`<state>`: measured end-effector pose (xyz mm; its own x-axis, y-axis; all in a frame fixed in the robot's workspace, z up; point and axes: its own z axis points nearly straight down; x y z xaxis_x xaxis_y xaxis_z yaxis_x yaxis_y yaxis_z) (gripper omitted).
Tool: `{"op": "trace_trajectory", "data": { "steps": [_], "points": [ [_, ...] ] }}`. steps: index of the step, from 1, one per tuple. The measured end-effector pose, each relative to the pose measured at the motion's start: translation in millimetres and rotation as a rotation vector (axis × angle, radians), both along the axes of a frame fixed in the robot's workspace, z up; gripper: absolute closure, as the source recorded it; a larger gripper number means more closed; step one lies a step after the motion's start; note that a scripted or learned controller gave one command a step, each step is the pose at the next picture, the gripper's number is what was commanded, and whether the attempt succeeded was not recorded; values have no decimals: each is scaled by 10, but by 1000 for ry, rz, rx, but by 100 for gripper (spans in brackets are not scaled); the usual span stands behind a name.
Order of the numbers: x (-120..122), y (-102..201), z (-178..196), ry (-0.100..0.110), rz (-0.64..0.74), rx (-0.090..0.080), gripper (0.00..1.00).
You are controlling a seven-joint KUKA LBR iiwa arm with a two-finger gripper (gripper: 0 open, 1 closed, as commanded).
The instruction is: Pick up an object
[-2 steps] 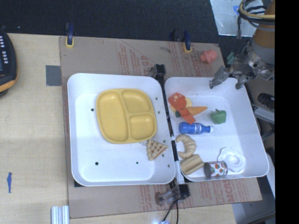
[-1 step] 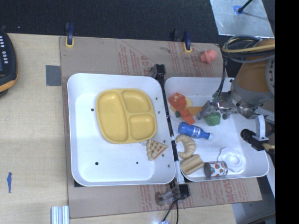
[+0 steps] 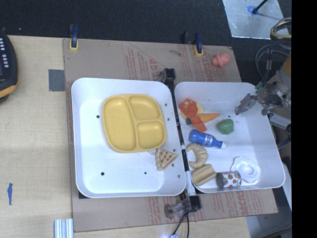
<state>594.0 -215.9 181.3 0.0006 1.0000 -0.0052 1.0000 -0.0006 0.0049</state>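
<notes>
— What sort of place is this?
— A robotics lab, by the look of it: two white bins sit on a cardboard sheet clamped to the wooden surface with blue clips.
— Anything else?
— Cables coil at the right, a handheld controller lies at the left edge, and the bins hold toy food, like a plastic carrot

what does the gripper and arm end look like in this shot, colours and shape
At the right edge of the right bin, the gripper is a small grey metal assembly with dark, thin jaws pointing left over the bin. Behind it sit blocky grey and silver parts. Dark cables loop above it, with a yellowish ring-shaped piece near the top right. Finer markings are too small to make out.
</notes>
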Motion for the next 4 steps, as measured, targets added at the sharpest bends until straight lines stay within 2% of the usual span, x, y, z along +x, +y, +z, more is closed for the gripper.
{"op": "trace_trajectory", "data": {
  "steps": [1, 2, 3, 4],
  "points": [
    [-413, 462, -950, 19, 4, 10, 0],
    [149, 21, -468, -1, 6, 1, 0],
    [-222, 214, -914, 13, 3, 7, 0],
    [454, 29, -313, -3, 7, 1, 0]
  ]
}}
